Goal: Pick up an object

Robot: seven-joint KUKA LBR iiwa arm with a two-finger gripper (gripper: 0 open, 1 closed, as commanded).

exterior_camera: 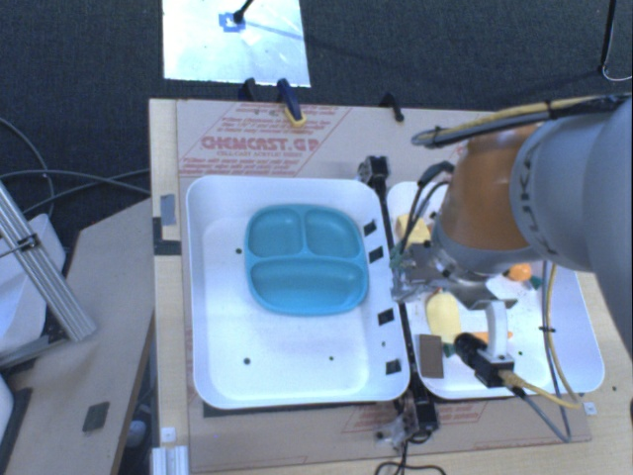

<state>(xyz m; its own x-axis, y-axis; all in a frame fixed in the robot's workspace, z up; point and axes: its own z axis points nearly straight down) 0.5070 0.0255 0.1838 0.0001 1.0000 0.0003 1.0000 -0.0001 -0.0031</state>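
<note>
- The gripper (427, 283) hangs low over the right bin's (584, 364) left side; I cannot tell its state, since the arm (554, 196) hides it.
- Just below the gripper lies a yellow object (444, 314), rounded and smooth, its upper end hidden under the wrist; its long axis seems to run up and down the view.
- Below the yellow object: a small brown block (430, 354) and an orange piece (479, 339).
- Left of it, in the left bin (213, 364), sits a blue divided plate (304, 260).

"CHEMCAST GP" in red on the brown board (259, 139) under the bins.
</note>
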